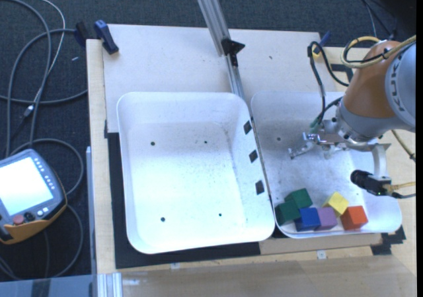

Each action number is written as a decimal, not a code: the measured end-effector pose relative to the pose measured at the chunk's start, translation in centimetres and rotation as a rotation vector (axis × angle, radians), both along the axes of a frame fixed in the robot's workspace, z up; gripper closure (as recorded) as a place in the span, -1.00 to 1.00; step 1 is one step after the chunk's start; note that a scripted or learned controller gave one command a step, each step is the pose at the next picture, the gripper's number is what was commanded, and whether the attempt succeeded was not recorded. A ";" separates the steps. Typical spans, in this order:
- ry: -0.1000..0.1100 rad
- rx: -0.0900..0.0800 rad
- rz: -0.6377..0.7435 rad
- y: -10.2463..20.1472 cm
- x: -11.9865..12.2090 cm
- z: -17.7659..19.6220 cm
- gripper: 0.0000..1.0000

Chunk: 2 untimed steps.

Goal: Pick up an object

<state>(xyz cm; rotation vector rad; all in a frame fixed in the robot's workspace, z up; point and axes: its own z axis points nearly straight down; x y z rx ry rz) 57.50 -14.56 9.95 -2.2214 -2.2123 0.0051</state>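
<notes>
Hovering hand [297, 150] – grip state unclear | coloured blocks [320, 211] – below it, near, apart | right bin [264, 117]

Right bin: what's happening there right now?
The KUKA arm reaches over the right bin, its end effector hanging above bare floor in the bin's middle. The blocks sit clustered at the near edge: two green blocks, blue, purple, yellow and orange. Nothing shows between its fingers, so no pick yet.

grey KUKA arm with the orange band [370, 94] coming in from the right, metal two-finger gripper [296, 151] low, pointing left
</notes>
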 end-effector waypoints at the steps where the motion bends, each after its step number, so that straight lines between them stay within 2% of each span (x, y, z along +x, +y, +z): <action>1: -0.002 -0.001 0.000 -1.7 -4.2 0.0 -1.00; 2: -0.012 -0.004 0.004 -2.4 -3.5 3.4 -1.00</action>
